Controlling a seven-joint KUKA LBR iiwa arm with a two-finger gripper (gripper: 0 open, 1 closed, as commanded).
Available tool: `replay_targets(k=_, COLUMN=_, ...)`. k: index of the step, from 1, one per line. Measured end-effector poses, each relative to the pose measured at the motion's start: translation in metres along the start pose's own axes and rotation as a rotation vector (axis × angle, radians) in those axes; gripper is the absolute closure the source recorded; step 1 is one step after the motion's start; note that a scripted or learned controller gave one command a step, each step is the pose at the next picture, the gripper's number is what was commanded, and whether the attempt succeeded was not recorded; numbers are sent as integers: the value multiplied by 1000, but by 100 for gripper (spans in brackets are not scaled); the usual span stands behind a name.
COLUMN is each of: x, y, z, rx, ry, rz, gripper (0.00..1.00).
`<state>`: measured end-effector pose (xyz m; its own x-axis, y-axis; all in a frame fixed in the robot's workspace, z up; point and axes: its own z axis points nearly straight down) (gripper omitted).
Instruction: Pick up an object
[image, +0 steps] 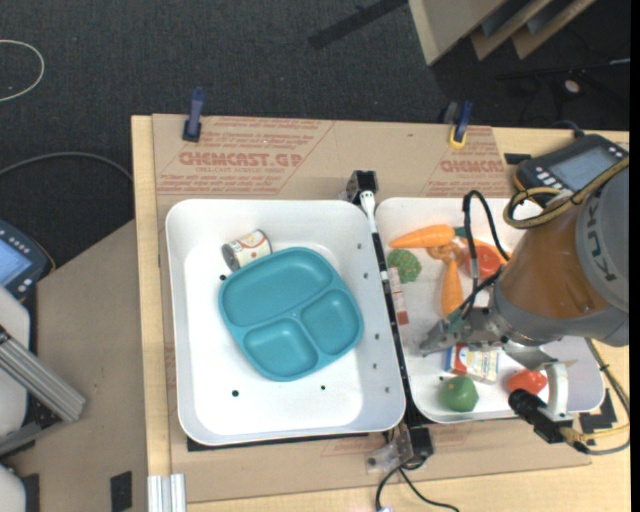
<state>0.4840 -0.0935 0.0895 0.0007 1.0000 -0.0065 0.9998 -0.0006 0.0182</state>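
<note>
Two shallow white bins sit side by side on a brown cardboard-topped bench (300, 150) printed with red lettering. The arm (570, 270) enters from the right, its thick grey body and orange band bent over the right bin (425, 215), with black cables looping off the wrist. It points down and leftward, and the gripper (450, 335) hangs low over the middle of that bin, among the toys. Its metal fingers are thin and dark against the clutter; whether they are spread or closed I cannot tell, and nothing can be seen held between them.

The left bin (195, 300) has smooth, rounded plastic walls and holds a teal tray (290, 312), glossy, with three moulded compartments, lying flat and turned at a slant. Touching the tray's upper left edge is a small can (246, 247) on its side, cylindrical with a printed label.

Several small toys lie in the right bin. An orange carrot (422, 238) lies near the top, tapered and smooth. Just below it to the left is a bumpy green broccoli piece (404, 264). A second, thinner orange piece (452, 288) lies nearly upright beside the gripper. A round green ball (460, 394) rests near the front wall, and a small printed packet (480, 363) lies just above it, under the arm.
</note>
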Motion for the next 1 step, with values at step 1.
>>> replay_targets(k=1, x=0, y=0, z=0, rx=0, ry=0, rz=0, gripper=0)
